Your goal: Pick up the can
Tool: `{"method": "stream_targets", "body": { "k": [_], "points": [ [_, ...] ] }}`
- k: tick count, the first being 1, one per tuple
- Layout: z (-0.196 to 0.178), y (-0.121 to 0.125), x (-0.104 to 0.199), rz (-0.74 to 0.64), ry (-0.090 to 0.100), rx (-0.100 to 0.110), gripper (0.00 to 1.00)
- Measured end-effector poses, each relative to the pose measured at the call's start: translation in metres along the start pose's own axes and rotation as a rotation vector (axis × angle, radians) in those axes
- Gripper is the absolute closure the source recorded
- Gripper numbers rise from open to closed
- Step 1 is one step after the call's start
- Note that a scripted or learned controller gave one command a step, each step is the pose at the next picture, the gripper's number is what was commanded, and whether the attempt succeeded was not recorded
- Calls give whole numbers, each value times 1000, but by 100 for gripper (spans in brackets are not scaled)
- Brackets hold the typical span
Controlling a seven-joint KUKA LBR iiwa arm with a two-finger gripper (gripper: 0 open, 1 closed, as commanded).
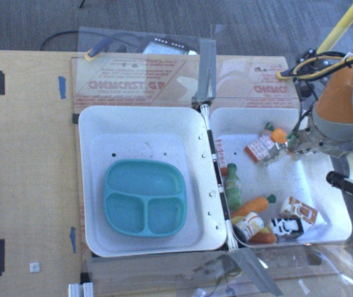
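Note:
The can (249, 226), small with a pale yellow-and-white label, lies near the front left corner of the right bin (325, 184). It is wedged between a carrot (254, 204) behind it and a red item (264, 237) in front. My gripper (290, 145) hangs at the back of the same bin, below the orange wrist band (344, 98). It is right beside a red-and-white carton (261, 147) and a small orange fruit (278, 135), well away from the can.
A green bottle (232, 187) lies along the right bin's left wall. A black-and-white item (287, 226) and a brown carton (301, 210) sit at its front right. The left bin (102, 129) holds a teal divided plate (144, 198).

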State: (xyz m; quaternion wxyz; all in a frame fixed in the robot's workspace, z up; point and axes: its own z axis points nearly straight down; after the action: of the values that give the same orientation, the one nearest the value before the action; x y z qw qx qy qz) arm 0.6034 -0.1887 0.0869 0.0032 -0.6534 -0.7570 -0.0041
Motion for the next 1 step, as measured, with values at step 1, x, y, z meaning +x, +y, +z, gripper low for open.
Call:
{"method": "stream_targets", "body": {
  "k": [1],
  "points": [
    [2, 46, 8, -131, -9, 13, 0]
  ]
}}
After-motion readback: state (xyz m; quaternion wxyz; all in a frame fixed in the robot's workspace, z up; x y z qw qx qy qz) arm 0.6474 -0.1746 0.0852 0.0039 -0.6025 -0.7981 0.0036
